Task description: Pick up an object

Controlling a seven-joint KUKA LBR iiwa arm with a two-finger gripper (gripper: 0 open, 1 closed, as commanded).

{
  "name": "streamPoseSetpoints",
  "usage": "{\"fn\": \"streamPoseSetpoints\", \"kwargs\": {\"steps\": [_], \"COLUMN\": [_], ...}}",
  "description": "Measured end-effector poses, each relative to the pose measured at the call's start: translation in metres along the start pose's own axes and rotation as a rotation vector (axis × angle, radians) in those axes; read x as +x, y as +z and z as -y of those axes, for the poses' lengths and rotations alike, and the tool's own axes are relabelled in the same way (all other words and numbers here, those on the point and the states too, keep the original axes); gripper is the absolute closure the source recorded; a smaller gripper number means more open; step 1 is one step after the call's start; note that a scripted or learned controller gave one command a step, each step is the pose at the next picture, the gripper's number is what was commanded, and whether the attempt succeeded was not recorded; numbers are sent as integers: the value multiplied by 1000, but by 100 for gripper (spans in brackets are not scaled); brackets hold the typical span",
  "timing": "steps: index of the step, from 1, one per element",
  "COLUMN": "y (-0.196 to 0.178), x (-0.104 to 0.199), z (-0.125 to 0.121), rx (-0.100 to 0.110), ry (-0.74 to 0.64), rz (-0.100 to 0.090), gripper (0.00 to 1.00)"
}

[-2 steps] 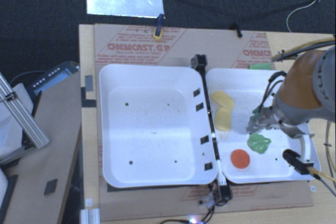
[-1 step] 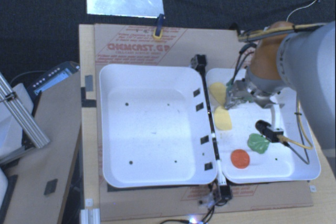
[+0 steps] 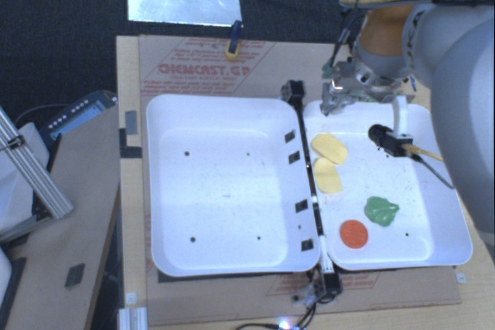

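Several small things lie in the right bin (image 3: 441, 243). A pale yellow oval piece (image 3: 329, 148) sits near the bin's left wall, and a second yellow piece (image 3: 328, 177) lies just in front of it. Toward the front are a green crumpled piece (image 3: 380, 210) and a flat orange-red disc (image 3: 354, 234). My gripper (image 3: 333, 104) hangs over the back left corner of the right bin, behind the yellow oval and apart from it. I see nothing held in it.
The left bin (image 3: 224, 189) stands beside the right one, with a black hinged divider (image 3: 303, 166) between them. A yellow-and-blue clip (image 3: 233, 42) lies on the cardboard behind the bins. The arm's bulk covers the back right.
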State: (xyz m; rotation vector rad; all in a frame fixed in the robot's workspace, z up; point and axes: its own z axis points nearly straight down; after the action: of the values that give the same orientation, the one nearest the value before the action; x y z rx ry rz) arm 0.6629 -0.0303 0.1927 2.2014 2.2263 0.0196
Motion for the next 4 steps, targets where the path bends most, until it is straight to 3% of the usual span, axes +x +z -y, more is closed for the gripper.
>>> {"fn": "streamPoseSetpoints", "kwargs": {"steps": [1,2,3,4], "y": [-57,29,-21,-185], "x": [105,213,44,151], "z": [12,16,1,28], "rx": [7,21,9,-4], "ry": [-3,-2,24,-4], "rz": [-2,-3,10,-7], "gripper": [100,100,100,100]}}
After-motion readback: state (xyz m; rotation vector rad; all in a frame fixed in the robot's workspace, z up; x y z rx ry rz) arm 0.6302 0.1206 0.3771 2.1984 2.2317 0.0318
